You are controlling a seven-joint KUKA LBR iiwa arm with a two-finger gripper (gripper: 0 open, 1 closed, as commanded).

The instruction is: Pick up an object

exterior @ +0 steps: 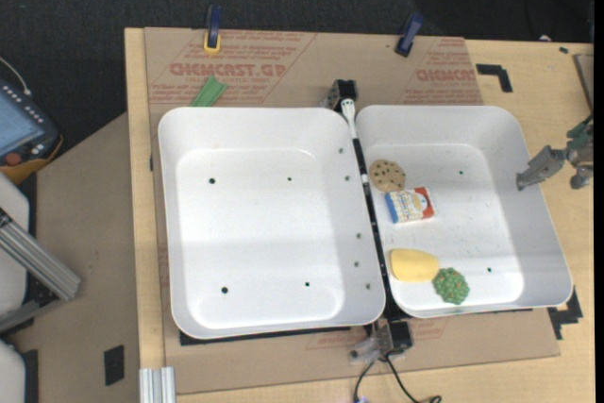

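approach step: tool (pixel 545 167) at the right bin's (pixel 528 231) right rim, can't tell its state. cookie (pixel 386 174), packet (pixel 411 205), yellow piece (pixel 413 264), green lump (pixel 451 285) lie along its left side. next: move left, descend over one.

We see two white bins, left (pixel 189 203) and right (pixel 528 222), with small black dots, on a tan board (pixel 311 61) printed in faded red. In the right bin: a speckled brown cookie (pixel 386 174), a red, white and blue packet (pixel 411 205), a yellow lump (pixel 413 264) and a green knobbly ball (pixel 451 285). The gripper (pixel 547 165) is grey.
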